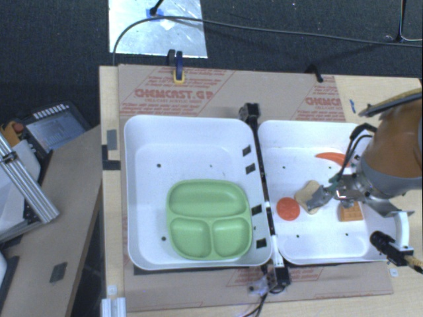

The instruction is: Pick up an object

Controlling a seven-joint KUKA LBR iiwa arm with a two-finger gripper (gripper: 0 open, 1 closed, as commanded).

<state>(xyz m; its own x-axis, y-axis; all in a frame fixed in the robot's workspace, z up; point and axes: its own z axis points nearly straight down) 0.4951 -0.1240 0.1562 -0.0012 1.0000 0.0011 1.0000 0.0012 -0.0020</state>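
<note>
Grey gripper (322, 199) hovering in the right white bin (310, 251)
Arm is hiding part of the tan round piece (307, 193); finger state is unclear; flat red disc (287, 208) is lying beside it.

We see the scene under even, fairly bright overhead light, with the two white bins (198, 137) close to washed out and showing little surface detail. A metal sheet (157, 18) at the top throws back patchy glare. Shadows stay soft and short; a faint one lies under the green tray (208, 216), and another beneath the arm (396, 144) on the right. We find the picture low in resolution and slightly soft throughout, with colour fringing on hard edges. The dark floor (46, 45) holds visible grain.
</note>
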